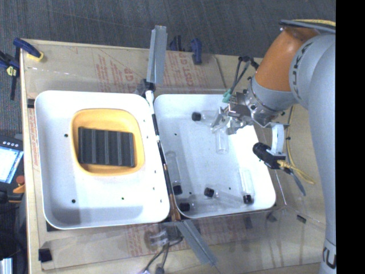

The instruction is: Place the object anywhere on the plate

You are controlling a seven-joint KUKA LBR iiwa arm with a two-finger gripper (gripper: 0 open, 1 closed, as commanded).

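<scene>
End effector [223, 120] sits over the upper part of the right bin [197, 207], right of frame centre; its finger spread cannot be told. Just below it lies a clear tube [221, 142] on the bin floor, apart from it. More clear tubes with black caps lie along the bin's lower edge [227, 197]. The left bin [57, 207] holds a yellow plate [85, 119] with a dark ribbed centre. Both bins rest on the tabletop [102, 67].
</scene>
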